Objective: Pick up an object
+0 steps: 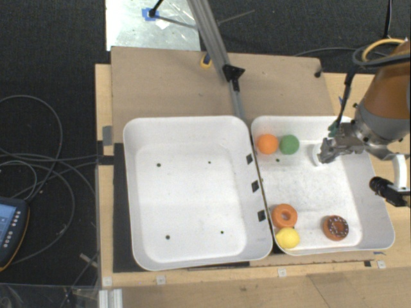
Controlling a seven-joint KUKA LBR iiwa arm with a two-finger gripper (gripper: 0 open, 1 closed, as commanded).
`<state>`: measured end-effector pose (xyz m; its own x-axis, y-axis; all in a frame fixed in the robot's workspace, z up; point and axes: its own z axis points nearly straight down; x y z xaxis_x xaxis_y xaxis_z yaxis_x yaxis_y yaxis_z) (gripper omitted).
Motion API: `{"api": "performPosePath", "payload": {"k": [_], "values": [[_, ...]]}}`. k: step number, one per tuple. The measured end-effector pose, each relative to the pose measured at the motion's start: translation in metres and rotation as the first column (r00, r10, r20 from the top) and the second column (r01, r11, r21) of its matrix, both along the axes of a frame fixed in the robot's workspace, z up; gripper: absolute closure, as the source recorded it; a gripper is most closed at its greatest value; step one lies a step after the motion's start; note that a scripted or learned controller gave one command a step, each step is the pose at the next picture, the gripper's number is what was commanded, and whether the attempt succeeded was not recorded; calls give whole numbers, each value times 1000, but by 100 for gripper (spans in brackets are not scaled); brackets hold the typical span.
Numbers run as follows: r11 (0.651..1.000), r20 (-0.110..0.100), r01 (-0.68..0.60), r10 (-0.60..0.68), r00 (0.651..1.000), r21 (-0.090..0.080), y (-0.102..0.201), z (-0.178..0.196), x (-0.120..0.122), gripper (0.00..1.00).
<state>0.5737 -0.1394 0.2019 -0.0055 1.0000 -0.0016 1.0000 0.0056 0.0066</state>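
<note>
Well, the things to be picked all lie in the right-hand shallow white plastic bin point(359, 191), and they sit in two loose groups. Up near the bin's far-left corner a small orange ball point(267, 144) and a small green ball point(289, 144) rest just beside each other, perhaps touching. Down at the near side an orange ring-shaped toy point(284, 215) lies against a yellow ball point(288, 238), both tucked close to the dividing wall, and a brown frosted doughnut toy point(335, 227) sits apart to their right.

Hanging over the far-right part of that bin is the grey two-finger gripper point(325, 154), nearest the green ball but clear of it, with nothing between its tips that I can make out. Whether it is spread or closed I cannot tell from this slant. My guess is it is lining up on the green ball, since that is the closest piece.

That ball's neighbour could get nudged, and the pair near the wall look awkward to reach around. The doughnut has the most free room.

Beyond these, the left-hand white bin point(138, 191) sits alongside on the brown table point(160, 82). A grey pole point(212, 31) slants across the far side, and black cables point(38, 165) trail on the dark floor to the left.
</note>
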Motion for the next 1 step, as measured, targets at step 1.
{"api": "performPosePath", "payload": {"k": [1], "values": [[1000,-1,0,0,1000,0,0,31,1,100]]}}
